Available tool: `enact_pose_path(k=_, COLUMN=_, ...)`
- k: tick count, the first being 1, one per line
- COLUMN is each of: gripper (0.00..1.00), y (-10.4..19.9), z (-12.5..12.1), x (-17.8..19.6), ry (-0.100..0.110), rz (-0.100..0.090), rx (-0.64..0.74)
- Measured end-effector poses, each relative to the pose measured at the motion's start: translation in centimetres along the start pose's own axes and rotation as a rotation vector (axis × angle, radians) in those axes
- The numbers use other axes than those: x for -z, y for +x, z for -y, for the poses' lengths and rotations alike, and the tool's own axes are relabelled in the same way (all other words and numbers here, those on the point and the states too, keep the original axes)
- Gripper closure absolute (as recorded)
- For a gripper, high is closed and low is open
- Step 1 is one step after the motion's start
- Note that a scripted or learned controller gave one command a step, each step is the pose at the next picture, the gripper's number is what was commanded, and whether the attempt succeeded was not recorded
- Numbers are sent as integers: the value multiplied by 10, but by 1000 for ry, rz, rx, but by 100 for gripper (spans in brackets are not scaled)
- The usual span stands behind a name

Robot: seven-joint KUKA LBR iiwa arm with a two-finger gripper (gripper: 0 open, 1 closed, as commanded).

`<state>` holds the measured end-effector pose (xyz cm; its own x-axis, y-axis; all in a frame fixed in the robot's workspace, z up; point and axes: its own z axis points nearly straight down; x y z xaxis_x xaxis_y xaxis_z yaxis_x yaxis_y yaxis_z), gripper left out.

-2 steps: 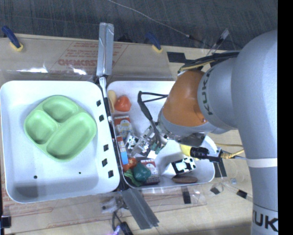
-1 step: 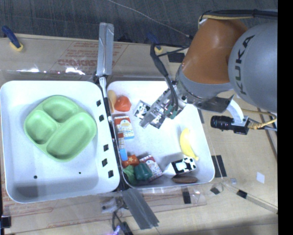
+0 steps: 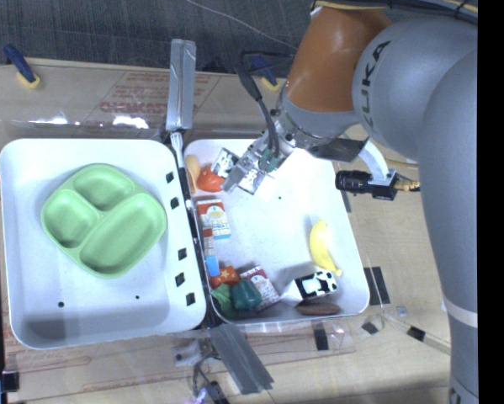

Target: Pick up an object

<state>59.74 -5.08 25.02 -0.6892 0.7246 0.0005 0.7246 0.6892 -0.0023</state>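
Overhead view of a counter carrying two shallow white bins side by side. Left bin holds a green divided plate. Right bin holds small toys: a banana near the right wall, a black-and-white toy below it, a small carton by the left wall, and a cluster of red and green pieces in the lower left corner. A grey arm with an orange band reaches in from the right. Its gripper hovers at the bin's upper left, just beside an orange-red toy. Whether the jaws are spread or pressed together cannot be told, and nothing is visibly pinched. A good pick likely means centring over that toy, clear of the bin wall, before descending and closing.
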Motion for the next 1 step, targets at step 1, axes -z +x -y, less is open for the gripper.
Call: enact_pose_path(k=1, gripper=100, y=-5, z=-61, x=8, ry=-2, rz=1, rx=-155)
